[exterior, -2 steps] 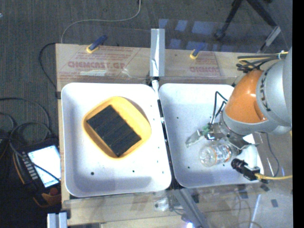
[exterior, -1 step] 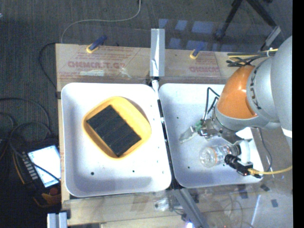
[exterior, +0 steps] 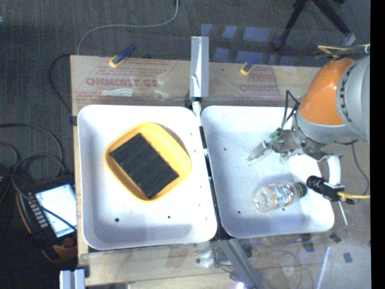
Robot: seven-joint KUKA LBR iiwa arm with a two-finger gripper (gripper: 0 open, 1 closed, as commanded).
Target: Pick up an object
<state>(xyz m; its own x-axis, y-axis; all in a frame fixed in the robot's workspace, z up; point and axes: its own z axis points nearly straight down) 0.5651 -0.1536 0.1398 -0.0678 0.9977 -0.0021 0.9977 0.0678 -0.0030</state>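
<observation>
The bottle lay on its side in the right bin, toward the bin's near edge, its long axis running roughly left to right with the cap end tilted slightly away from the camera. The gripper hung above the same bin, beyond the bottle and a little to its left, apart from it and pinching nothing; its thin fingers pointed left and looked slightly spread. By judgement, the coming move called for a short travel toward the near edge and a descent, with the fingers set across the bottle's long axis. The clear plastic might slip or roll. Left of the bottle, in the other bin, sat a yellow dish bearing a black pad, well apart.
</observation>
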